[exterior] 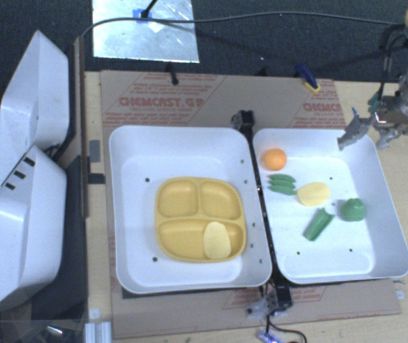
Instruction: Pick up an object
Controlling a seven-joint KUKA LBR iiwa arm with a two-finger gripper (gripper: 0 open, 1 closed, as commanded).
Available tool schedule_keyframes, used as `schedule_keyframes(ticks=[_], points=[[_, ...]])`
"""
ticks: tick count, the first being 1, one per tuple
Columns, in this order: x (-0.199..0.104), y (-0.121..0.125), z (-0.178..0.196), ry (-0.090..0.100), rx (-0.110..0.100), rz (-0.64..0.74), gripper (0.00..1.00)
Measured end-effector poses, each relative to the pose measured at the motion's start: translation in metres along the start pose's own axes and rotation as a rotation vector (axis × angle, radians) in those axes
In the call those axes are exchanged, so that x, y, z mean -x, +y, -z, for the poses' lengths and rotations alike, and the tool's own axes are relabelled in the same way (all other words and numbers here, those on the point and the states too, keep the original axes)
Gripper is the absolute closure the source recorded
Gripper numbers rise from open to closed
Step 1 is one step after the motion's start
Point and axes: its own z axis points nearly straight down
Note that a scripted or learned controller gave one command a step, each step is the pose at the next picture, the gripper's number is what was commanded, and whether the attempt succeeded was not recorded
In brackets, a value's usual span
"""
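Nearest the camera, the left bin [128, 263] bears a yellow divided tray [166, 227]; a pale yellow oval piece [217, 240] lies in the tray's near right compartment; nothing here bears on the coming move, in my judgement, since the arm stands over the other side.

The right bin [382, 263] holds the candidates; going from near to far: a green elongated piece [318, 224], possibly a toy cucumber, its long axis running from near-left to far-right; just beside it to the right, a rounder green piece [352, 209], apart from it by a narrow gap; next a pale yellow lump [314, 194], near the bin's middle; touching or almost touching its left edge, a flat green pod-like piece [282, 184], lying roughly across the view; farthest, an orange ball [274, 158] near the bin's far left corner, well apart from the right wall.

The gripper [364, 128] hangs at the far right corner of the right bin, at or just above its rim; its fingers [349, 136] appear spread apart, and nothing lies between them; it carries no object.

Governing relation: every object lies toward the camera and to the view's left of the gripper; the pale yellow lump and rounder green piece look nearest; the orange ball lies almost straight left; no pick has yet been made.
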Motion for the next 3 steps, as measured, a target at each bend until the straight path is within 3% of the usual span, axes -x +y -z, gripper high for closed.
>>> schedule_keyframes(ticks=[1, 3], points=[[0.000, 0.001, 0.003, -0.001, 0.006, 0.001, 0.00], [-0.004, 0.003, -0.087, 0.000, 0.003, 0.001, 0.00]])
